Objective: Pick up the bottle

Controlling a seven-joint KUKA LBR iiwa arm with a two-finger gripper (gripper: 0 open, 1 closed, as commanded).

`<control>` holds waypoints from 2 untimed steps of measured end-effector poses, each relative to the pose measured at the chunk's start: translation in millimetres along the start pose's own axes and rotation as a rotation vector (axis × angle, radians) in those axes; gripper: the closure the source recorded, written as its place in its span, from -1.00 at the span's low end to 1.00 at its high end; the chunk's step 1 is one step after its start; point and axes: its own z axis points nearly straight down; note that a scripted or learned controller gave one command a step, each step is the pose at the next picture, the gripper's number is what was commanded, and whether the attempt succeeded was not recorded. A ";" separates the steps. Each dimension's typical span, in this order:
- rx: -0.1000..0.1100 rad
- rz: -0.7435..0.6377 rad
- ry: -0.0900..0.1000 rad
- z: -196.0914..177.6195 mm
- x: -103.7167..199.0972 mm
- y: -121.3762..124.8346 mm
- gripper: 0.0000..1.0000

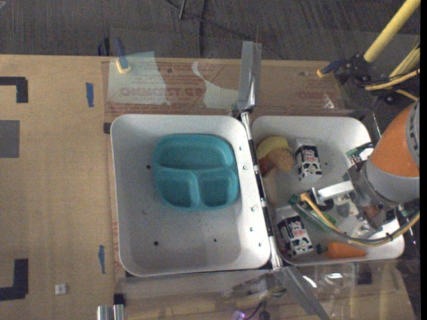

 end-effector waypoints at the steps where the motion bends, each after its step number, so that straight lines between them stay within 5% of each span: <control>1: -0.008 0.057 0.010 32.9 -4.7 25.8 -1.00; 2: -0.009 0.070 0.011 54.5 53.3 76.7 -1.00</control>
